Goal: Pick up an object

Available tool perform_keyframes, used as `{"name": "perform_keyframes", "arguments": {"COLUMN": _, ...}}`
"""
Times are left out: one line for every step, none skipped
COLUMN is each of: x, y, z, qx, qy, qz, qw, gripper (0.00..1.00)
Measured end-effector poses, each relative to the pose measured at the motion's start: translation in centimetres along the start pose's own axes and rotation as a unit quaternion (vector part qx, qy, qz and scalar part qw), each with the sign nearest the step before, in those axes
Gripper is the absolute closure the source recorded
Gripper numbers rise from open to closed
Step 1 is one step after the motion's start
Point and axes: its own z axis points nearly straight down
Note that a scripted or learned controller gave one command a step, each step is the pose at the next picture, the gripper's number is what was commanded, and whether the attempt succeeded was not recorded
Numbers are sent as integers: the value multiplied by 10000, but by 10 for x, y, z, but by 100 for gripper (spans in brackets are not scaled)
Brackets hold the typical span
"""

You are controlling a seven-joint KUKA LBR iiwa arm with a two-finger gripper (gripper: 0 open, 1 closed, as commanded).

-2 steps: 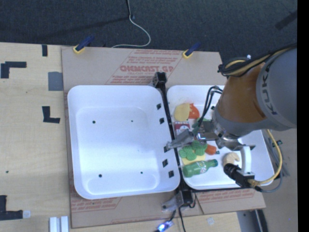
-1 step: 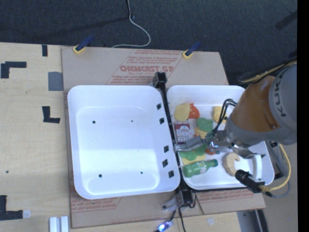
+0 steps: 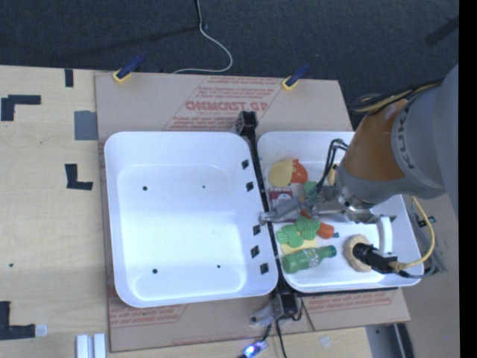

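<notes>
Jaws low in right bin (image 3: 373,278), near its left wall; cannot tell whether spread or pressed together. Green bottle (image 3: 307,259) lies on its side just nearer than jaws; green ridged piece (image 3: 298,233) directly beneath. Yellow round item (image 3: 281,173) beyond. Cardboard sheet (image 3: 216,103), far side: reads "CHEMCAST GP"

2 bins sit side by side: the objects (image 3: 302,233) lie in the right bin (image 3: 339,274), beside the left bin (image 3: 179,222).
</notes>
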Motion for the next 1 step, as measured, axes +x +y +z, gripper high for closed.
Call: {"name": "perform_keyframes", "arguments": {"x": 0, "y": -7, "z": -2, "qx": -128, "qy": -39, "qz": 49, "qw": 9999, "gripper": 0}}
